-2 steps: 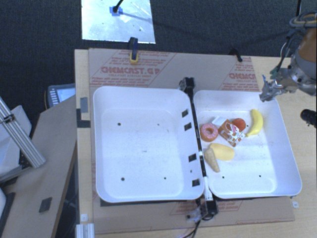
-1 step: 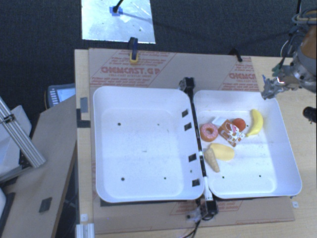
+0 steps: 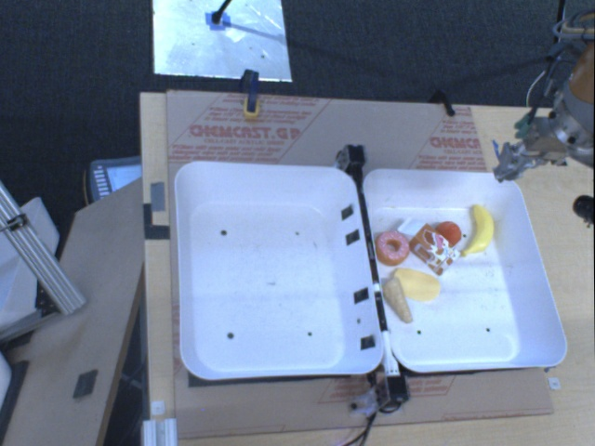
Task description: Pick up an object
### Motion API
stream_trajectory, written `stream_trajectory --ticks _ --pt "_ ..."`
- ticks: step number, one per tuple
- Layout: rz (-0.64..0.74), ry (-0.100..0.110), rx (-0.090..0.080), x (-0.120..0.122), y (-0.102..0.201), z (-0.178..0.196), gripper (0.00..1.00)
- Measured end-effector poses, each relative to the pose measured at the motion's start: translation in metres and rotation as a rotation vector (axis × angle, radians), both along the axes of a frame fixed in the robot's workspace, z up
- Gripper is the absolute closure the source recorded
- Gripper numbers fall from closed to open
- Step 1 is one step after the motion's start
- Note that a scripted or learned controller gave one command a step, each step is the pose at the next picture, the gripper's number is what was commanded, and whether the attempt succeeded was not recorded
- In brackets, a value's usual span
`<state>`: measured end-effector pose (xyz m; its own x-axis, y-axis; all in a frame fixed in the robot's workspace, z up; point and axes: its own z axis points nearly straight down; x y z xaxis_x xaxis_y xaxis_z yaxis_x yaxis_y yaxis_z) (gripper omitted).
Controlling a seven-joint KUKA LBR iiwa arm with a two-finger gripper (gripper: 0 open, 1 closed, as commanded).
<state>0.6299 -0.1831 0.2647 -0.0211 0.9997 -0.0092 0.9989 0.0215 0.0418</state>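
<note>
Toy foods lie in the right bin (image 3: pixel 530 249): a yellow banana (image 3: pixel 480 229), a red tomato (image 3: pixel 449 232), a red and white cake slice (image 3: pixel 434 248), a pink donut (image 3: pixel 391 246), a yellow lemon-like piece (image 3: pixel 416 284) and a tan cone-shaped piece (image 3: pixel 398 300). My gripper (image 3: pixel 510 163) hangs at the far right, above the back right corner of this bin, well apart from the foods. Nothing shows between its tips.
The left bin (image 3: pixel 200 249) sits beside the right one, joined by black clips (image 3: pixel 361 295) along the middle. Both rest on a cardboard sheet (image 3: pixel 279 124). A shiny foil square (image 3: pixel 221 24) lies at the back; a metal rail (image 3: pixel 37 258) stands at the left.
</note>
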Motion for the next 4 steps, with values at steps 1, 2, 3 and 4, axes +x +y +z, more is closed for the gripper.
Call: stream_trajectory --ticks 1,2,3,4 --pt "0.003 -0.003 -0.001 0.001 0.000 0.011 1.00" --pt "0.006 -0.007 -0.002 0.002 -0.001 0.022 1.00" --pt "0.009 -0.011 -0.003 0.002 -0.001 0.033 1.00" --pt "0.012 -0.015 -0.004 0.003 -0.001 0.044 1.00"
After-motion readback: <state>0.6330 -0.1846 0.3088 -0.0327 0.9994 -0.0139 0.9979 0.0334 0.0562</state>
